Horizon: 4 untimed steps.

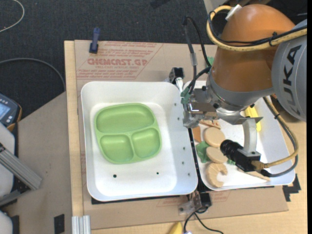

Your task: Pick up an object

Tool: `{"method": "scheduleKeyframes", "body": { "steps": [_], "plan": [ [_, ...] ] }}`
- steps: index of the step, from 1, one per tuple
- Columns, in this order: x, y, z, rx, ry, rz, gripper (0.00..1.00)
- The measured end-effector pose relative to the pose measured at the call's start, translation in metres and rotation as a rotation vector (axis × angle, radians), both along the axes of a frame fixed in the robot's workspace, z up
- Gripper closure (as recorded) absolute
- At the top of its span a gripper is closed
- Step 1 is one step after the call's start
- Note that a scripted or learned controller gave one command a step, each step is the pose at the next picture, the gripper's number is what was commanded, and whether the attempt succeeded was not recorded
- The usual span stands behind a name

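1. The tan round wooden discs (213, 137) lie in the right white bin (278, 145), toward its left wall, under the arm.
2. They look light, stiff and smooth; pinch one across its rim.
3. The gripper (202, 115) hangs above them; whether it is spread, I cannot tell.

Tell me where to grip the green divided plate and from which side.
Grip the green divided plate by its raised outer rim, coming straight down from above. It lies flat in the left bin, so its rim is the one thin edge to pinch.
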<state>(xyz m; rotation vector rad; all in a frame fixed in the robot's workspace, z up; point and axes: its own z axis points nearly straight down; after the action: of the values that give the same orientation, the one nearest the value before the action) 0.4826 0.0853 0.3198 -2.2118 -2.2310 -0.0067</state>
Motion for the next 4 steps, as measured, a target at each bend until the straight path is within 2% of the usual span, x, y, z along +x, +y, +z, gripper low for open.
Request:
{"method": "scheduleKeyframes", "body": {
  "steps": [1,2,3,4],
  "plan": [
    [-0.002,-0.034,0.074,-0.002,-0.007,-0.011,1.0],
    [-0.004,-0.023,0.037,-0.003,0.008,-0.008,1.0],
    [-0.003,-0.024,0.039,-0.003,0.004,-0.008,0.0],
    [-0.003,0.036,0.113,0.001,-0.007,-0.001,0.0]
  ]
}}
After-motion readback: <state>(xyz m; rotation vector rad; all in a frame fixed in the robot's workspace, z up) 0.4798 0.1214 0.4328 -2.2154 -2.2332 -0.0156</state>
